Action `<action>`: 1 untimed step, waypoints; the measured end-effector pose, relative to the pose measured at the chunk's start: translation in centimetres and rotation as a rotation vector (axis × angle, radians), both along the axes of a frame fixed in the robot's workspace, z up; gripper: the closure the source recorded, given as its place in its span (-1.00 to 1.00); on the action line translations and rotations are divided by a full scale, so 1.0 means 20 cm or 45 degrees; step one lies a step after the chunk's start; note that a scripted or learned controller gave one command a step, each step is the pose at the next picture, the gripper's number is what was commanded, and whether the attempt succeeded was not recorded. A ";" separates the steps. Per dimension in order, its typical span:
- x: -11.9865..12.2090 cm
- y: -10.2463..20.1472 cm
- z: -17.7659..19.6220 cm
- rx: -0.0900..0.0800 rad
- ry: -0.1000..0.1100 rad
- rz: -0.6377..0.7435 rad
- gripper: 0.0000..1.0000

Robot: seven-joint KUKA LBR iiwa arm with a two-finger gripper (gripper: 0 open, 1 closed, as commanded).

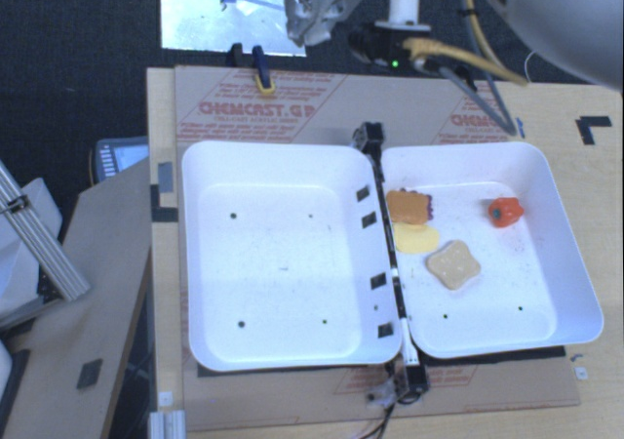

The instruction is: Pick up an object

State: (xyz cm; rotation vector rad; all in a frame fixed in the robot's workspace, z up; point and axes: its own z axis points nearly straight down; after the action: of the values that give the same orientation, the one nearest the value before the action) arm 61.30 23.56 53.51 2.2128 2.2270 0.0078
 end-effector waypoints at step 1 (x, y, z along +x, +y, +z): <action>-0.01 -0.01 0.00 -0.001 0.004 -0.003 -1.00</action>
State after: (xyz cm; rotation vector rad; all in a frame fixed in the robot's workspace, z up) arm 61.13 23.38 53.50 2.2160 2.2259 0.0030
